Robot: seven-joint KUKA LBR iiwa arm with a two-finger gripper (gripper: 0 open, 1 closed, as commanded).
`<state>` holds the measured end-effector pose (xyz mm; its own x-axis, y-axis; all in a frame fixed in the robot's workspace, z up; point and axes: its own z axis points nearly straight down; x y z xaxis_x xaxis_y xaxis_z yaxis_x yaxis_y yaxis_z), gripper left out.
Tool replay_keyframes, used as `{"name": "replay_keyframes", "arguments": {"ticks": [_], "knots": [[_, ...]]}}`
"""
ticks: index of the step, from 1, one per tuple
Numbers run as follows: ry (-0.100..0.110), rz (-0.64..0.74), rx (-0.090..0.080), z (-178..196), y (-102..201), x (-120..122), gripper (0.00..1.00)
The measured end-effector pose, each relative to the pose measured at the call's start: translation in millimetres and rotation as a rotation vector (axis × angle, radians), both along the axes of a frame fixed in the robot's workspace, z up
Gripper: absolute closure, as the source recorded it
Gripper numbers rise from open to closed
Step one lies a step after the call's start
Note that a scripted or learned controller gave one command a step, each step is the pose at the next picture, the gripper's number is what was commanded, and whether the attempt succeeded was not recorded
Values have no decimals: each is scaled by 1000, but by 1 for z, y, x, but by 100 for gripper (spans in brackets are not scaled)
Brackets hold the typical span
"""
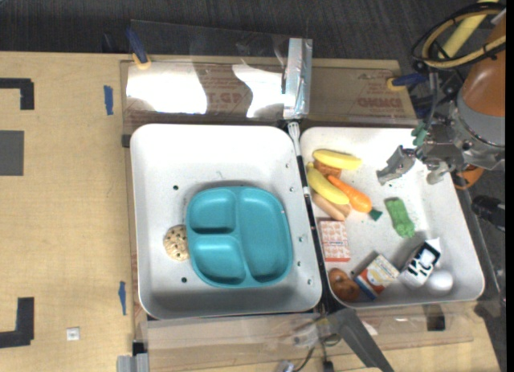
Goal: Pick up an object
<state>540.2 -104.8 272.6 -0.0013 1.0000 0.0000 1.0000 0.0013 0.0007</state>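
Your pincer (414,165) hovers over the right bin (470,238), fingers apart, nothing between them; likely target, the green piece (399,216), lies just below it near the carrot (351,192); descent off-centre could nudge it away or close on air; height hard to judge.

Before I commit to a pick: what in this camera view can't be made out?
- Gripper: fingers too small and blurred to tell open or shut; arm cut off by the right edge.
- Cookie: right side hidden by the teal divided plate.
- Small carton and card: print too small to read.
- Brown item in the right bin: too blurred to identify.
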Motion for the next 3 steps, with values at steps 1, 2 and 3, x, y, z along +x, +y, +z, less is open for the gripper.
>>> {"name": "replay_keyframes", "arguments": {"ticks": [1, 2, 3], "knots": [[8, 139, 2, -157, 6, -12, 0], [-20, 211, 0, -179, 11, -17, 0], [-5, 359, -2, -186, 3, 49, 0]]}}
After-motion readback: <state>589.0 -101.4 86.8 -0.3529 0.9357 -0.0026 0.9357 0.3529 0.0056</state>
